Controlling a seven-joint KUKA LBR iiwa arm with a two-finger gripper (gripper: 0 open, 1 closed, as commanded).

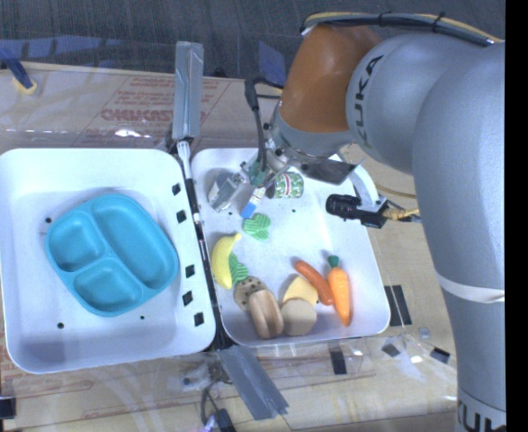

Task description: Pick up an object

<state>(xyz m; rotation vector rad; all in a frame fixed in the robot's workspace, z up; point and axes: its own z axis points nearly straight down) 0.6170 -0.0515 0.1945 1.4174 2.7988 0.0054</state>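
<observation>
My gripper [237, 190] hangs low over the back left part of the right bin [358, 246], under the arm's orange band. A small green toy [256, 227] lies just in front of it, with a small blue piece [248, 210] between the two. A green, white and red can [290, 185] sits right beside the gripper on its right. Nothing can be seen held in it. Nearer the bin's front lie a yellow banana [219, 259], two carrots [339, 293], a brown spotted piece [249, 290] and tan wooden pieces [266, 314].
The left bin [21, 241] holds a blue divided plate [111, 253]. A grey divider strip [188, 88] runs between the bins at the back. A black cable fitting [353, 208] juts from the arm over the right bin's right side.
</observation>
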